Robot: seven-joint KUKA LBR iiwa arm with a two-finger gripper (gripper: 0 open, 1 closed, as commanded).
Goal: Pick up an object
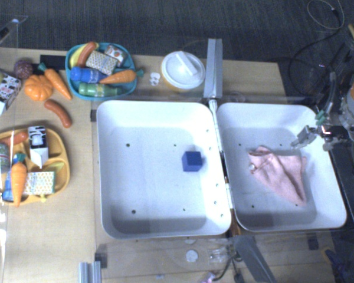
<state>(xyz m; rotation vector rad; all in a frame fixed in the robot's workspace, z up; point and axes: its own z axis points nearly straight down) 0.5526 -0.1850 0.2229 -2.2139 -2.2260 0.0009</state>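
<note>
**Cloth lies just past the claw, block much farther**

The claw (311,133) hangs over the right bin's (283,112) far right side; whether it is spread or pressed together, I cannot tell. The pink cloth (280,171) lies near, to its left and toward the front rim, its long axis slanting the same way. The blue block (192,160) sits well apart, leftward in the other bin (135,114).

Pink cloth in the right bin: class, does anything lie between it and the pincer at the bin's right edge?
Nothing visible does. The pink cloth lies crumpled on the right bin floor, alone there. The pincer sits up and to its right, with bare white bin floor between them. The blue cube rests in the left bin.
</note>
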